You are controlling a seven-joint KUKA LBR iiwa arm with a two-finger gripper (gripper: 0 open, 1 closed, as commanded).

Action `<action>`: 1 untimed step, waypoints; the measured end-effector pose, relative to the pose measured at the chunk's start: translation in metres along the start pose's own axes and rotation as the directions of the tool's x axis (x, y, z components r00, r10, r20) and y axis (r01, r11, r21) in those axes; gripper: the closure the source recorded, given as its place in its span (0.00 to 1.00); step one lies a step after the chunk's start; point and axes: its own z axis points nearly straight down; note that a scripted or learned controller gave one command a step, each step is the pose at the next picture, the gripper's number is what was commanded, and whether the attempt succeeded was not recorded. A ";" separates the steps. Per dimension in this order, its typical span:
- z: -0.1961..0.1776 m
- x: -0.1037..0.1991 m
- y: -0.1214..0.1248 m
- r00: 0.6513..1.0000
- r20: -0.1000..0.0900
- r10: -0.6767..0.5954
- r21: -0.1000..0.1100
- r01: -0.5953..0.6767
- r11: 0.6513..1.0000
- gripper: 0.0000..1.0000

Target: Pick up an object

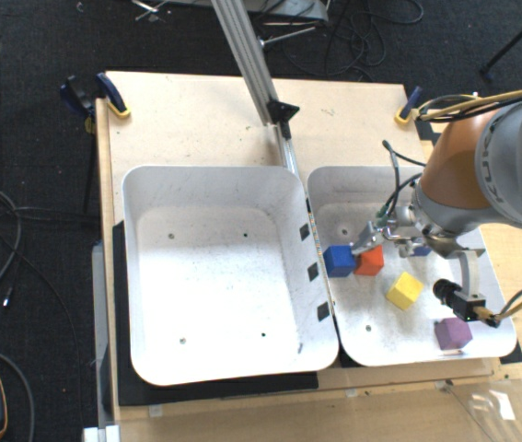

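Observation:
The right bin (334, 187) holds several small cubes. A blue cube (339, 261) lies near its left wall, and an orange-red cube (370, 262) touches it on the right. A yellow cube (405, 290) sits further right and nearer the front, and a purple cube (452, 333) rests by the front right corner. My gripper (375, 238) hangs low over the bin, directly over the back edge of the orange-red cube. The wrist and cables hide how it stands against the cube.
The left bin (141, 191) lies beside the right one, sharing a raised middle rim. A slanted metal pole (247, 49) rises from behind the bins. Clamps (113, 95) grip the bench's back corners. The grey arm (481, 168) covers the right bin's right side.

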 end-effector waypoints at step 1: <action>0.002 0.003 -0.010 1.000 0.001 -0.001 -0.003 0.001 1.000 0.00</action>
